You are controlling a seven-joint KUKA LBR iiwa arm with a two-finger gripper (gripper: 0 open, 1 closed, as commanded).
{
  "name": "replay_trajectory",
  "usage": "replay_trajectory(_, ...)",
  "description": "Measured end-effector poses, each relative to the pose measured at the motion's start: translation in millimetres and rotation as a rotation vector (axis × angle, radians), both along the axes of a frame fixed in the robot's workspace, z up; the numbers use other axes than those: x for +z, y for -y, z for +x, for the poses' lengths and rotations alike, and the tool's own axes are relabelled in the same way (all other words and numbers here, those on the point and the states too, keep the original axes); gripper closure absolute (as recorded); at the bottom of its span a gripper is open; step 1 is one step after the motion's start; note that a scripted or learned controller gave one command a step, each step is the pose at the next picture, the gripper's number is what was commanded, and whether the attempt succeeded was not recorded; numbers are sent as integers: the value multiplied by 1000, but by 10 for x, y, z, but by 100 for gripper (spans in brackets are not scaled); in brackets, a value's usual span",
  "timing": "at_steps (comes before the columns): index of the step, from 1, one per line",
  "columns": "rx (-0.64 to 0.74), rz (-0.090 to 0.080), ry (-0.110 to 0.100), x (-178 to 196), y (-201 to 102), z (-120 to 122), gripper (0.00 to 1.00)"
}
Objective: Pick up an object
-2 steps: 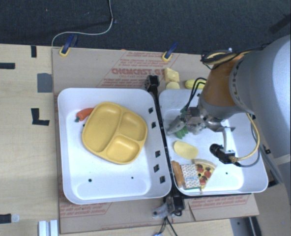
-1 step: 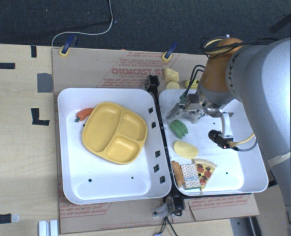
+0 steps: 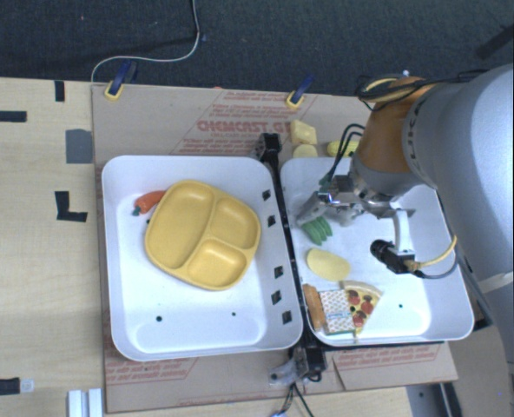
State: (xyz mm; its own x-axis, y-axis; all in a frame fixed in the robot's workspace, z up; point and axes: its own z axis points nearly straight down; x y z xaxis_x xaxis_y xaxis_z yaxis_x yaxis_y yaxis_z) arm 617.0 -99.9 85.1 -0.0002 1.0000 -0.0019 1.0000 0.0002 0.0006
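My gripper (image 3: 316, 212) hangs low over the left part of the right bin (image 3: 439, 320), with the arm reaching in from the right. A small green ribbed object (image 3: 317, 230) lies just below and in front of it, touching or nearly touching its tip. Closer to the front lie a pale yellow oval piece (image 3: 327, 264), a pizza slice (image 3: 359, 302) and a brown-edged cracker-like piece (image 3: 325, 311). A yellow divided plate (image 3: 203, 234) sits in the left bin (image 3: 153, 328), and an orange carrot-like piece (image 3: 148, 201) peeks out at the plate's far left.
Several small yellow pieces (image 3: 303, 134) lie on the cardboard behind the right bin. A black divider (image 3: 280, 233) runs between the two bins. A black cable fitting (image 3: 392, 255) on the arm hangs over the right bin's middle.
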Motion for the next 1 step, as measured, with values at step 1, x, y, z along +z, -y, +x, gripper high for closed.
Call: replay_trajectory(1,1,2,0,-5,-46,183,0)
